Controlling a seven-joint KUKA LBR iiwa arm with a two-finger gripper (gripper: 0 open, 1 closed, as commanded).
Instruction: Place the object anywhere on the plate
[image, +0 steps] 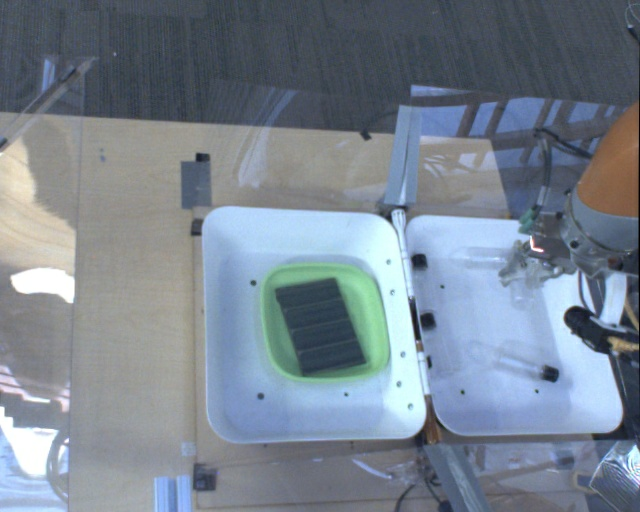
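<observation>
The left bin's (230, 400) front rim sits nearest. At its centre a dark ridged block (319, 326) already lies on the green plate (372, 340), so placing looks done. At three o'clock, over the right bin (500, 410), the gripper (528, 262) hovers with room around; its grip cannot be told.

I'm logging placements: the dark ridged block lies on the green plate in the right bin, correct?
Not quite. The camera view shows the dark ridged block lying on the green plate in the left bin, not the right one.
</observation>
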